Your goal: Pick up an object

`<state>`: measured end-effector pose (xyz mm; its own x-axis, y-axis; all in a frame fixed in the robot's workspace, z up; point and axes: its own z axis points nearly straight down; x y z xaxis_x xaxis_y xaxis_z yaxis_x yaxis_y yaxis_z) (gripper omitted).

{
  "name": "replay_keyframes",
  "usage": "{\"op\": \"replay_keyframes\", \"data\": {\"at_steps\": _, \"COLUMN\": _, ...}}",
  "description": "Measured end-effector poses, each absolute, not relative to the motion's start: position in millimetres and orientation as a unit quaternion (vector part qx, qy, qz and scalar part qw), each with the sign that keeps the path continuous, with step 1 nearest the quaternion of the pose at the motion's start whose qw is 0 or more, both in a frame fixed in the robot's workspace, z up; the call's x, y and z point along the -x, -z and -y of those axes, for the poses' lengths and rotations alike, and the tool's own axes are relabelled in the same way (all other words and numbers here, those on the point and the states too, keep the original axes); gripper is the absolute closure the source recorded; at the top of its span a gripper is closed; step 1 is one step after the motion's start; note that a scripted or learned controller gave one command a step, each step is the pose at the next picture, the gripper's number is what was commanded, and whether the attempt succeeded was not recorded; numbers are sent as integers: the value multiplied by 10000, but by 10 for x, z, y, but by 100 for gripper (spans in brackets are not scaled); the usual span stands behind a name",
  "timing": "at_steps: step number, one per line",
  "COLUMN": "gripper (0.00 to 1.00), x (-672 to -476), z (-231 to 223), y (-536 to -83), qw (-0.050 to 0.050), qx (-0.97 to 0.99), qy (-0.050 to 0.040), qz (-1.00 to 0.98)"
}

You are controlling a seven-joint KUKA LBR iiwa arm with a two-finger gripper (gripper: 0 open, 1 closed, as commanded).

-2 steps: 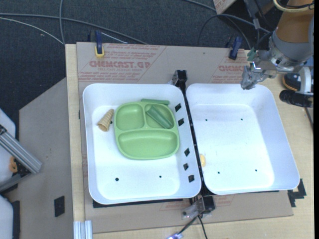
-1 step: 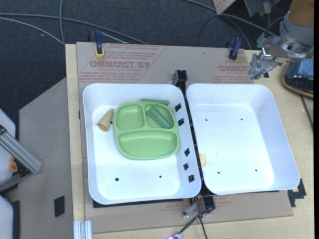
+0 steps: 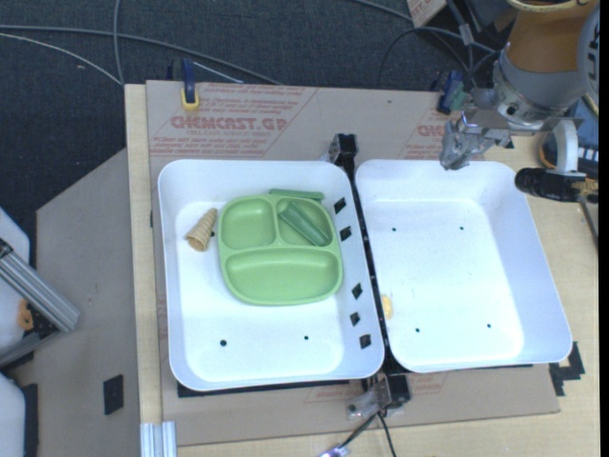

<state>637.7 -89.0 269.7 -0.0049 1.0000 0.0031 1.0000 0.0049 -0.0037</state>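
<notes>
Your claw (image 3: 457,156) hangs over the right bin's (image 3: 514,255) far rim at about twelve o'clock, grip impossible to tell, with that bin's floor open, while the left bin (image 3: 181,255) holds a green divided plate (image 3: 280,250) with a tan cone (image 3: 201,228) at its nine o'clock.

a: where do the things lie from the gripper (image 3: 457,155)?
b: all well left of it and lower. a green divided plate (image 3: 281,263) lies flat in the left bin, a green piece (image 3: 306,223) in its upper-right compartment, and a tan cone (image 3: 201,229) just beside its left edge.
</notes>
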Motion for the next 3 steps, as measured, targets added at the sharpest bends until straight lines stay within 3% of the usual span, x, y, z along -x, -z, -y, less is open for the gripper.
{"op": "replay_keyframes", "data": {"at_steps": 3, "gripper": 100, "x": -5880, "z": -734, "y": -2482, "qw": 26, "qx": 7054, "qy": -11, "qz": 7088}}
